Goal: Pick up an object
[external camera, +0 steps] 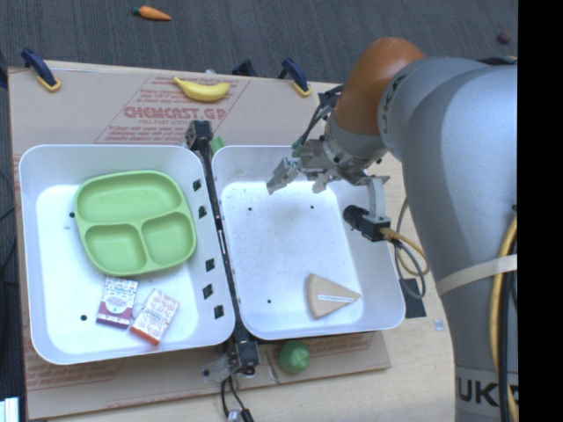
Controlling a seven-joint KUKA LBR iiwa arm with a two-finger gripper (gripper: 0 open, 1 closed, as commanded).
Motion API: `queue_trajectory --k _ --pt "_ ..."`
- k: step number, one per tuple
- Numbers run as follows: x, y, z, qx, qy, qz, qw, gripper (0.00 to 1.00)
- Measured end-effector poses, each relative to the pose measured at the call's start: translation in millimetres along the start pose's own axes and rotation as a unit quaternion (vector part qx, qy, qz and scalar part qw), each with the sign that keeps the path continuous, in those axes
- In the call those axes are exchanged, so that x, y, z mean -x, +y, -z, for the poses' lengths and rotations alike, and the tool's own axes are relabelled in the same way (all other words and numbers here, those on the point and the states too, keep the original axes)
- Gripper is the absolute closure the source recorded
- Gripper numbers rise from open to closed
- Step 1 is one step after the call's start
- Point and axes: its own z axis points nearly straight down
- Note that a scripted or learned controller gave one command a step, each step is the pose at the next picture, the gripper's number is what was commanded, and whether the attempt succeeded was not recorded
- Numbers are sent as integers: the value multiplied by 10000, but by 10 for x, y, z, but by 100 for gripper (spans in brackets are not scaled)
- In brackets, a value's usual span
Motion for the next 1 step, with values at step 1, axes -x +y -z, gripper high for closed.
queue_trajectory --k 1 --pt "-142 -805 717 10 -6 -12 10000 0"
